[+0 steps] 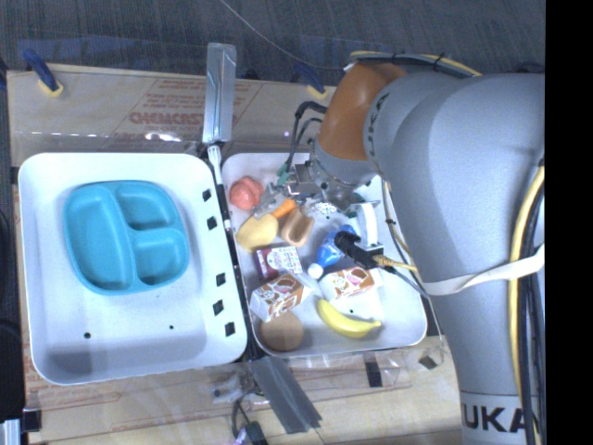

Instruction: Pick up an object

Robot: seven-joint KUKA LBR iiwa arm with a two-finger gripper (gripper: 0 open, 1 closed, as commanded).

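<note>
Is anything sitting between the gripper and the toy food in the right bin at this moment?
Nothing visible does. The gripper is already down among the items in the right bin, beside the peach-coloured ball and right above the bread roll. The arm itself hides the bin's right part.

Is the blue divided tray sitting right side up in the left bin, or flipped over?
Right side up. The blue tray lies flat in the left bin, and its three hollow compartments face the camera.

Bulky grey arm (pixel 463 202), orange wrist band (pixel 357 109), yellow cable (pixel 532 221), "KUKA" lettering (pixel 496 420)
</note>
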